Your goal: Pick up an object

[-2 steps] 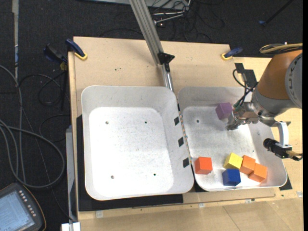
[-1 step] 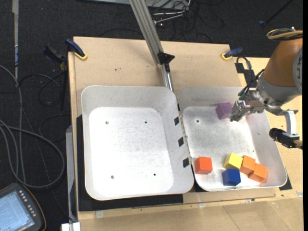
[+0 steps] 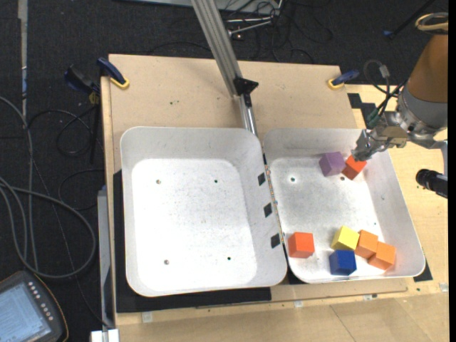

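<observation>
Item: right bin (image 3: pixel 399 212), taken as landmark for all entries.

Contents, far end: red cube (image 3: pixel 353 167), tilted, with a purple cube (image 3: pixel 330 163) just beside it toward the left bin (image 3: pixel 135 212). Near end: orange cube (image 3: pixel 301 244) toward the centre divide; a cluster of yellow cube (image 3: pixel 345 238), blue cube (image 3: pixel 343 261) and two orange blocks (image 3: pixel 376 249), all touching or nearly so.

Gripper (image 3: pixel 365 151): I see it at the far end of the right bin, directly over the red cube, its tip meeting the cube's upper edge. Fingers look drawn close together. I cannot confirm the cube sits between them; contact or a shallow pinch is as much as I read.

Risks, as I judge them:
- Grip on a corner or edge only; a tilted cube could slip out on the lift.
- Purple cube stands so near that a finger may nudge it or jam against it.
- Bin wall is close; a drift outward could scrape it.

Left bin: no cubes listed.
</observation>
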Controlling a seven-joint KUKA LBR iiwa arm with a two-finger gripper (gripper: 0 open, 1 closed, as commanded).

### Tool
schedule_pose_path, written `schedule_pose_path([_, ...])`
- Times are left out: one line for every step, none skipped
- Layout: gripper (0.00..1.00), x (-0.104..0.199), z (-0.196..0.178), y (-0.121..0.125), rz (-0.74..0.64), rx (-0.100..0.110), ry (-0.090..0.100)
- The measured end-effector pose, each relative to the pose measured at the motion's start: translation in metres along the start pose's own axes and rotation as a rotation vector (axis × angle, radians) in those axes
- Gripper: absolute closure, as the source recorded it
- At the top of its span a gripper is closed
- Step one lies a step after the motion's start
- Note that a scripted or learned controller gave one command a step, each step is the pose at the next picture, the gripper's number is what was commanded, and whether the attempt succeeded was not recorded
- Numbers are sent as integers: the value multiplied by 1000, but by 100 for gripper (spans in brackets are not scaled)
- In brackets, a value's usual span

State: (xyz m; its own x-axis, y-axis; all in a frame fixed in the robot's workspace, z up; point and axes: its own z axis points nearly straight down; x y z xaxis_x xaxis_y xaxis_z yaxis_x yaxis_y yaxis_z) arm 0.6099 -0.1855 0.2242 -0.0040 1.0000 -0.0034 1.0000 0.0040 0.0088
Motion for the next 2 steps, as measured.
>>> schedule_pose_path([100,0,-17,1,1,5,1])
schedule_pose_path([100,53,-6,-13,-3,11,5])
